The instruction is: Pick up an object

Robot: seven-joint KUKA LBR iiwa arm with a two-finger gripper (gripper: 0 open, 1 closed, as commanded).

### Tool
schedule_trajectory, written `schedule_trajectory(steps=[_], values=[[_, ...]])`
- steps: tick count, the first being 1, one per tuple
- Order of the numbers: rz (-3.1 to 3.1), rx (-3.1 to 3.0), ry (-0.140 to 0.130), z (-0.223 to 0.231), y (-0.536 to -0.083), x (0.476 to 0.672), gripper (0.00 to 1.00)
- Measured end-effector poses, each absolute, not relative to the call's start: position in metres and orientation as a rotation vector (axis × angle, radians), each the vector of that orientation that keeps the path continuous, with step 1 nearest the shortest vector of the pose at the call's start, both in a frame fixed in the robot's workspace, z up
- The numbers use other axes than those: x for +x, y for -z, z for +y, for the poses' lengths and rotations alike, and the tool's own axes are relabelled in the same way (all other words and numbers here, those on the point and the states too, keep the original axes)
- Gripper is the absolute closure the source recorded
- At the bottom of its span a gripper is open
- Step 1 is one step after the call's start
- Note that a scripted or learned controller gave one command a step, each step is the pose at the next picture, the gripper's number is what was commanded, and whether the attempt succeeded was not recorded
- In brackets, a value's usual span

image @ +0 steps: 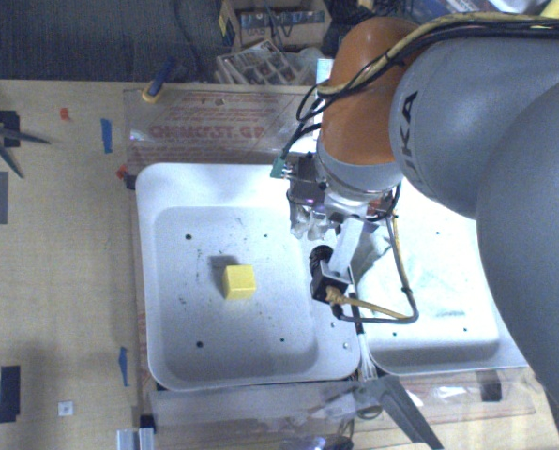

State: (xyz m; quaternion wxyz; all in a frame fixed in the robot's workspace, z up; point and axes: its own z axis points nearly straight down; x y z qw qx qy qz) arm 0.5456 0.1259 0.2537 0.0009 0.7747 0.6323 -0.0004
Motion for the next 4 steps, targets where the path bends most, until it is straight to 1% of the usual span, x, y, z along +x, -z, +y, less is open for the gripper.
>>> schedule_trajectory(steps=[4], values=[[1.995,2.417,0.001,0.131,-0.293,0.547,1.0]])
